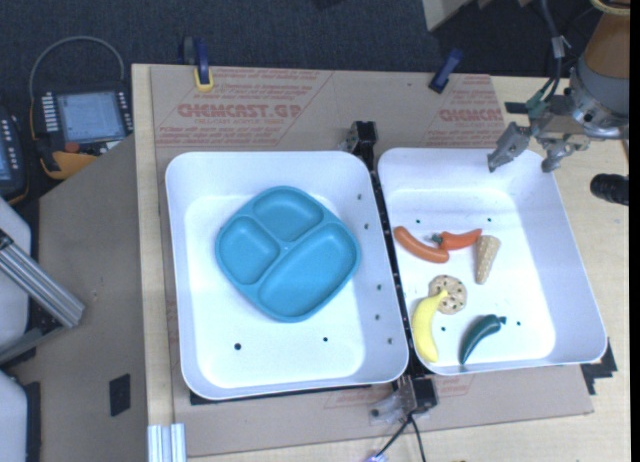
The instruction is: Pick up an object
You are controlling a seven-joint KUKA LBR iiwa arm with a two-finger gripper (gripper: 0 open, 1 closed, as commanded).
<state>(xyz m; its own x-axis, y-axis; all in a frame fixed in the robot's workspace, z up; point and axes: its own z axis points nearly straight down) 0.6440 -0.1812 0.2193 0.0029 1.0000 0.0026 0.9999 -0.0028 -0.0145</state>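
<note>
The gripper (527, 153) hangs over the far right corner of the right bin (570, 250), fingers spread apart with nothing between them. The food items lie in the near half of that bin, well apart from the gripper. A hot dog (419, 244) and a red chili (458, 240) touch end to end near the bin's centre. A cone (486, 257) lies just beside the chili. A cookie (447, 293) rests against the top of a banana (426, 327), which runs close along the left wall. A dark green pepper (480, 336) lies near the front wall. The far half of the right bin floor is bare. The left bin (200, 340) holds a blue divided plate (288, 252) at its centre, with bare floor all round it.
</note>
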